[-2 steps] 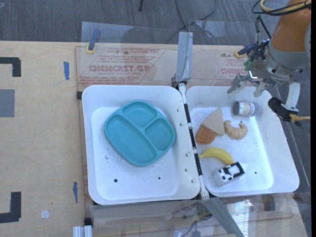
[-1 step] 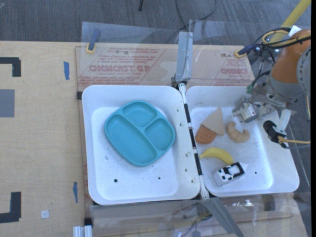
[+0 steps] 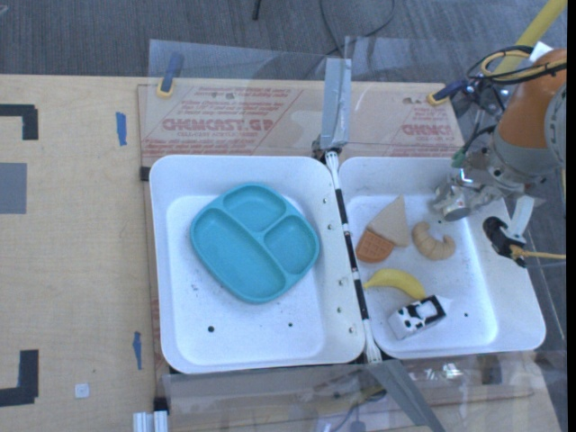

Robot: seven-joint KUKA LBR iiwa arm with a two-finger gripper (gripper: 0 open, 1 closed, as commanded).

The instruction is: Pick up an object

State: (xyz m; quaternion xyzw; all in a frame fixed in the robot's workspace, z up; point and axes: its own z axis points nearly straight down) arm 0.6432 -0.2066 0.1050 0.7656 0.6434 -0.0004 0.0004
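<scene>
In the right bin lie a tan croissant, a yellow banana, a black-and-white toy cow and a beige wedge with an orange-brown rounded end. My gripper hangs over the upper right part of this bin, just above and to the right of the croissant. Nothing is seen held in it. The grey arm with its orange band reaches in from the right.
The left bin holds a teal divided plate. A raised divider runs between the two bins. Clear plastic sheets and a grey taped strip lie behind the bins on the wooden bench.
</scene>
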